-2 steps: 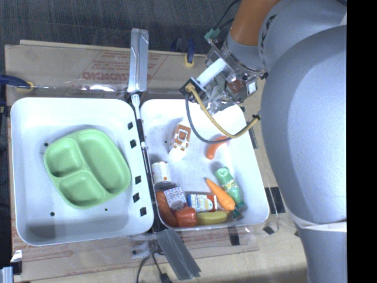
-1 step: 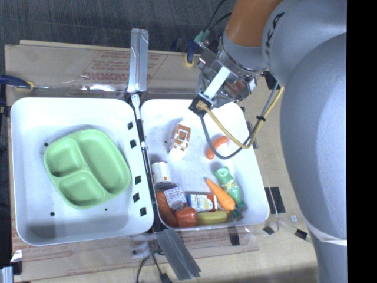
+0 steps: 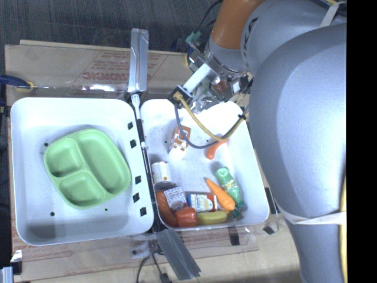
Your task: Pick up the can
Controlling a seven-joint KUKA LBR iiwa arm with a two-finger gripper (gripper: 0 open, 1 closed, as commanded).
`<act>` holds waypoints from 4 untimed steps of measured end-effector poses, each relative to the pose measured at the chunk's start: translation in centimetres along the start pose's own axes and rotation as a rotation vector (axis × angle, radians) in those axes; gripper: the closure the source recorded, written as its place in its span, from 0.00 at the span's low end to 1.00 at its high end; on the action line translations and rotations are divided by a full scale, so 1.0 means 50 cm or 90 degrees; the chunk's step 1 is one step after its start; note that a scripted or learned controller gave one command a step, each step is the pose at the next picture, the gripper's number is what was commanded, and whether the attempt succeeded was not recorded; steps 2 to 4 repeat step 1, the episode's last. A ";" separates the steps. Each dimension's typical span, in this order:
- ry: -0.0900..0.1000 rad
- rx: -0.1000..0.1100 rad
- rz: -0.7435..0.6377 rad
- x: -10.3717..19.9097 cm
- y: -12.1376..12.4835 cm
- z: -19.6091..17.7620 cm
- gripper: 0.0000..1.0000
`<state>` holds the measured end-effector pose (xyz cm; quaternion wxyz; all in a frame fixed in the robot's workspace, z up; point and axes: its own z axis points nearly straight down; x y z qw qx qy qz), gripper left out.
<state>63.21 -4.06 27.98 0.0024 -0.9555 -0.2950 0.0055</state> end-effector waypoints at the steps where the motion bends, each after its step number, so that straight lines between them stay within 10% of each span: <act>1: 0.004 -0.002 0.183 0.045 -0.080 0.026 1.00; 4: 0.004 -0.002 0.183 0.045 -0.080 0.026 1.00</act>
